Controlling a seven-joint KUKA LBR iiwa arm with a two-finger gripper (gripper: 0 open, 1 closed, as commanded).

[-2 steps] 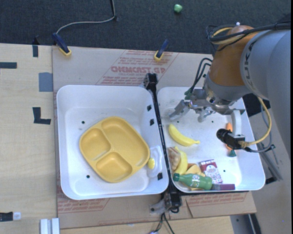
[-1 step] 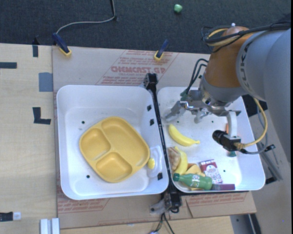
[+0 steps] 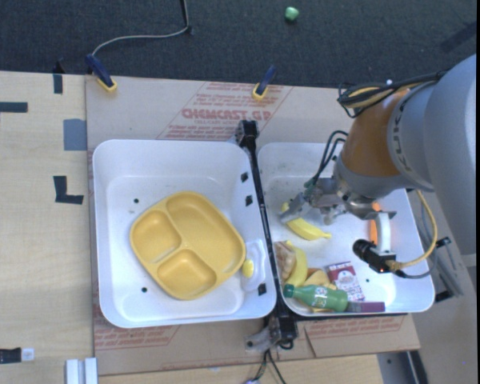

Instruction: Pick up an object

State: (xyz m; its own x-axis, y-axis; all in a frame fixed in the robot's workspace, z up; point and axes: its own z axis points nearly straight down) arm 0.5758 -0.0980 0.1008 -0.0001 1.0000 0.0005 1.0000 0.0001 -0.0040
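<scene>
So the arm comes in from the right and its gripper sits low in the right bin, just above a banana near the bin's middle. Honestly can't tell how the gripper is set from this angle. Lower down in that bin there's a second banana, a green bottle and a red packet. The left bin has a yellow divided plate in it.

Arm hides right bin's wall.
</scene>
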